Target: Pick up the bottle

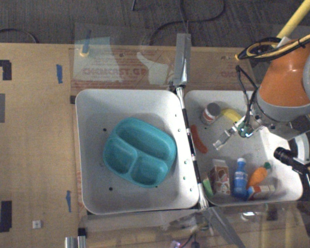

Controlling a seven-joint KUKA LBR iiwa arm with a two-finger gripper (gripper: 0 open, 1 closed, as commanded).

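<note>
The blue bottle (240, 178) with a white cap stands in the front part of the right bin (287, 154), between a small carton (220, 178) and a toy carrot (258, 175). My gripper (229, 134) hangs over the middle of that bin, behind and a little left of the bottle and well apart from it. It looks open, and nothing sits between its fingers. The orange-banded wrist (284, 81) covers the bin's back right corner.
Also in the right bin are a small can (212, 112), a yellow object (230, 116), a red chili-shaped toy (199, 139), a green piece (207, 187) and a tube (262, 191). A teal divided tray (139, 152) lies in the left bin (93, 112).
</note>
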